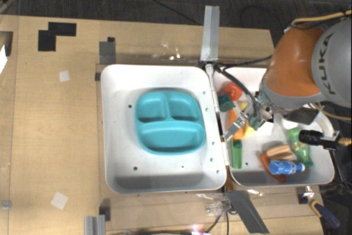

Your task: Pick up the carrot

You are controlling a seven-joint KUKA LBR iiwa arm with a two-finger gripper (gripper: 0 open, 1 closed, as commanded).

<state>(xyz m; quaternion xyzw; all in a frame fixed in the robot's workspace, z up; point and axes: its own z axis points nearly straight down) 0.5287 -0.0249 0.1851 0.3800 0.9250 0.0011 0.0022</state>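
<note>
A fixed camera looks down on a pale wooden bench (55, 135) with two shallow white bins side by side. The left white bin (118, 173), at the centre of the frame, holds a turquoise plastic plate with three compartments (168, 121). The right white bin (324, 173), at the right of the frame, holds a scatter of small toy foods.

A grey arm with an orange band (300, 63) reaches in from the upper right, and its two-finger gripper (250, 118) hangs low at the left side of the right bin. Whether the gripper is apart, together, or gripping something cannot be told; toys crowd around it.

The small orange toy carrot (236, 124) lies just to the left of the gripper, near the divide between the bins. Its long axis seems to slant from lower left to upper right. A green stick-shaped toy (236, 154) lies just below it. The next move likely turns on this small leftward offset.
</note>
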